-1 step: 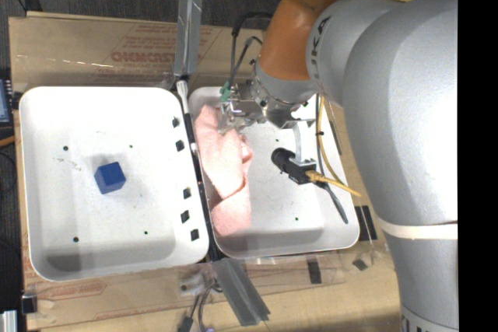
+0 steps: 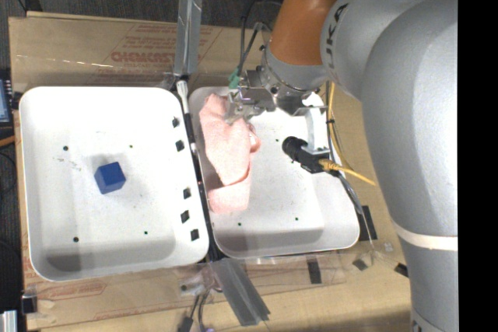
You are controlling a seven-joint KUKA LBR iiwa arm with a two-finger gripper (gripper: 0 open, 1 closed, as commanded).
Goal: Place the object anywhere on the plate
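Note:
A small blue cube (image 2: pixel 110 176) sits on the floor of the left bin (image 2: pixel 47 113), left of its middle. A soft pink cloth-like piece (image 2: pixel 226 155) lies along the left side of the right bin (image 2: pixel 311 221), running from the bin's back wall toward its front. My gripper (image 2: pixel 243 103) is over the back left of the right bin, right at the top end of the pink piece and overlapping it. I see no separate plate shape apart from that pink piece.
A black part with a yellow cable (image 2: pixel 303 154) hangs over the right bin's middle right. The big grey arm (image 2: pixel 389 89) covers the bench's right side. A grey metal bar (image 2: pixel 187 35) stands at the back between the bins, with black clips (image 2: pixel 187 194) along the divider.

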